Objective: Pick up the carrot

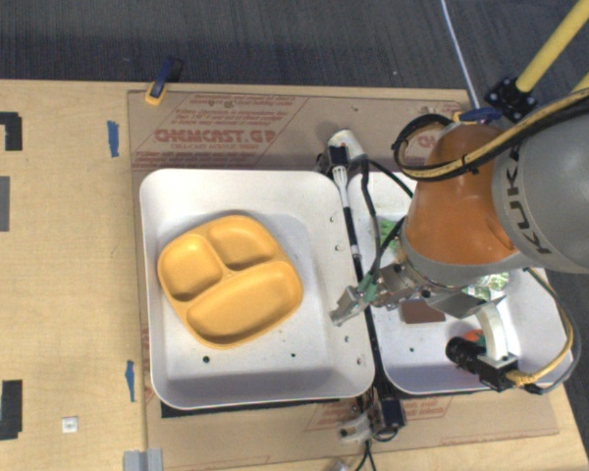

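Note:
My gripper (351,304) hangs low over the divide between the two bins, at the left edge of the right bin (422,366). The grey arm and its orange band (461,204) cover most of that bin. A small orange bit, possibly the carrot (473,339), peeks out under the wrist next to a black fitting, to the right of the gripper. The rest of it is hidden. Nothing can be made out inside the gripper.
A yellow three-part plate (231,278) lies in the left bin (162,199). Black and white cables (351,214) run along the divide. Green and shiny items (493,285) and a brown piece (422,312) show under the arm in the right bin.

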{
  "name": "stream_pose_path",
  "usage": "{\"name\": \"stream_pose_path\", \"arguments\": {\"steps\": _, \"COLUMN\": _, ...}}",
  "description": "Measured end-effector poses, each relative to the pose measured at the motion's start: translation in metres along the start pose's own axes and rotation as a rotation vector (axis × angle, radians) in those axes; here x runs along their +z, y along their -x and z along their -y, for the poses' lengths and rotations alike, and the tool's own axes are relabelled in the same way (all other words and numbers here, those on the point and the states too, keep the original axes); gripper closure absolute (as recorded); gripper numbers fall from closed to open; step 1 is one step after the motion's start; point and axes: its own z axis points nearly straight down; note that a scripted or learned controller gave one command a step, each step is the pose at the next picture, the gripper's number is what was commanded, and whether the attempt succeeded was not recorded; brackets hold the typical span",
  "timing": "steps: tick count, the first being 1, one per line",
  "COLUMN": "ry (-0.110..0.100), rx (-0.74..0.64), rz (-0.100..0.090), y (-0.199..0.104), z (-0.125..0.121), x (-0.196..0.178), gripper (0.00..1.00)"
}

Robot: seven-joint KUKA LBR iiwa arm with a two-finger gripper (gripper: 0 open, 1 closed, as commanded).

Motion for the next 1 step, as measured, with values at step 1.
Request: {"name": "stream_pose_path", "arguments": {"steps": 1, "ry": 0.003, "rx": -0.124, "rz": 0.002, "y": -0.0030, "z": -0.0371, "x": 0.0008, "gripper": 0.00}}
